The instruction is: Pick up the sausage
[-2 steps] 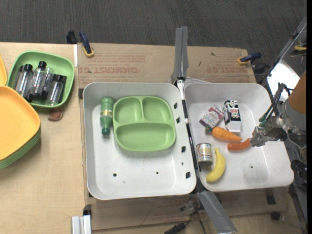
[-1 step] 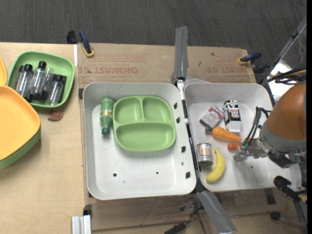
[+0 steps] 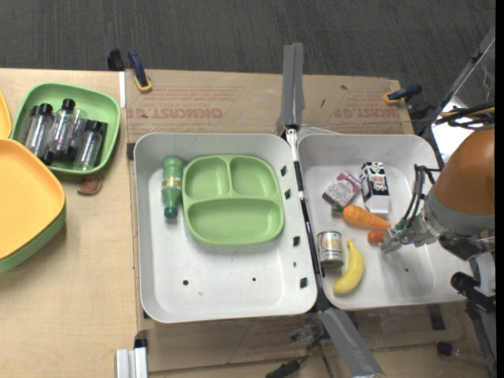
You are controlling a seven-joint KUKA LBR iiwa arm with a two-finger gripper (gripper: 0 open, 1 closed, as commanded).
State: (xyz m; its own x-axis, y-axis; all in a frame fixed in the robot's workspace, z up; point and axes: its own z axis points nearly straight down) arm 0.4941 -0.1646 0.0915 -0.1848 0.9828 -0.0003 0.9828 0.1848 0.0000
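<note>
Hovering gripper [image 3: 391, 242] beside smooth tapered orange carrot [image 3: 364, 216].

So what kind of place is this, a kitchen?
Probably a robot test lab, not a kitchen. A robot arm reaches into a white bin of toy food, like the banana, and clamps hold cardboard on the bench.

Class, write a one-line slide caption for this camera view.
Arm's pincer low in the right bin, beside carrot, banana and can.
</note>
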